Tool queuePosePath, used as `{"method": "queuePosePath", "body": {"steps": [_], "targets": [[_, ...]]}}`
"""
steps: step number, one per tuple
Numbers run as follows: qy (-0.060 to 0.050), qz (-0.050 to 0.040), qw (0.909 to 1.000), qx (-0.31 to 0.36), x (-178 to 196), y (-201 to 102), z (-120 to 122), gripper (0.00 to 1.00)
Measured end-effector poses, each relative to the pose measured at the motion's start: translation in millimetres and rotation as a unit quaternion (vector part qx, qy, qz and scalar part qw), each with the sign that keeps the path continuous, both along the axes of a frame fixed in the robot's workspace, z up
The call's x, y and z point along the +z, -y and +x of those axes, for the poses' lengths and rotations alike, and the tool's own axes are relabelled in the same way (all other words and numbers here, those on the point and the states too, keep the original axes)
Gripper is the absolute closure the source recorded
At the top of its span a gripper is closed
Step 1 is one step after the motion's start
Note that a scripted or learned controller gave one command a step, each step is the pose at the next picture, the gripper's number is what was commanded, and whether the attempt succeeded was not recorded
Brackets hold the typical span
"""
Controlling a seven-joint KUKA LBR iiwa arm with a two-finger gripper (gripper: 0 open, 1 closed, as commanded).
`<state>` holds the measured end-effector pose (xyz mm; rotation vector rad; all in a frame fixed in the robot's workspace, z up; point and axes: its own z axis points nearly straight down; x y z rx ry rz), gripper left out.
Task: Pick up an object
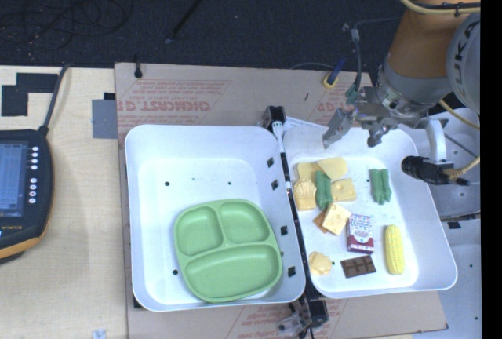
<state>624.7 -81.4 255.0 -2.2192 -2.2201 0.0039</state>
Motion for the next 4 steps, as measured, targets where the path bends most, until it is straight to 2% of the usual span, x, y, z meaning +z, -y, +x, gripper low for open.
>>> {"method": "queuePosePath", "body": {"steps": [1,2,3,4], "targets": [[-0.007,0.0009,1.0000,-0.002,-107.7,36.2,-35.2,0.00],[0.000,0.0011,1.0000,0.000,-168.4,39.2,-31.1,0.00],[-0.001,0.0025,1.0000,-0.003,-158.5,40.2,-30.6,1.00],[0.003,0.0012,1.0000,0.002,-64.4,-21.2,-38.6,1.00]]}}
